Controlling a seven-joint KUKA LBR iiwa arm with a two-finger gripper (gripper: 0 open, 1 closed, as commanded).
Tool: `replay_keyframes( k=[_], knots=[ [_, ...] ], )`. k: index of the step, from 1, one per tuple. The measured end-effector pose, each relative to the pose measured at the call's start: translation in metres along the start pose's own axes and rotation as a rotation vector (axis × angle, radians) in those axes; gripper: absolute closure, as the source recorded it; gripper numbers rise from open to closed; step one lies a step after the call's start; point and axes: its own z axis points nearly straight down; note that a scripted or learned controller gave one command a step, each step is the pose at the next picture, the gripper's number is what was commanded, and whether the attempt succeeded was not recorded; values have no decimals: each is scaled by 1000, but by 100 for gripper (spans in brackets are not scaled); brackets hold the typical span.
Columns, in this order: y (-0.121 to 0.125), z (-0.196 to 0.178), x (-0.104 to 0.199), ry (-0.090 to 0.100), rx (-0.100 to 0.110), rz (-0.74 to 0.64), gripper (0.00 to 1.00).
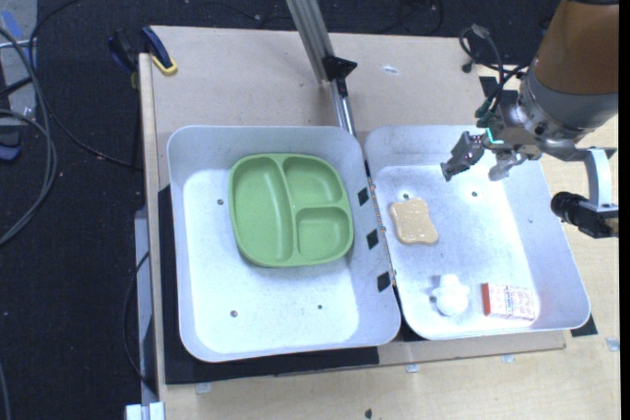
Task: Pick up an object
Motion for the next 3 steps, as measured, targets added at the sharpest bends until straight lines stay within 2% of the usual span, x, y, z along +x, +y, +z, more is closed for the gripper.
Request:
replay_keyframes(
  k=[1,2,3],
  knots=[
    [1,-1,0,-1,-4,0,0],
    [5,62,2,0,2,2,0],
    [5,118,-7,0,1,3,0]
  ],
)
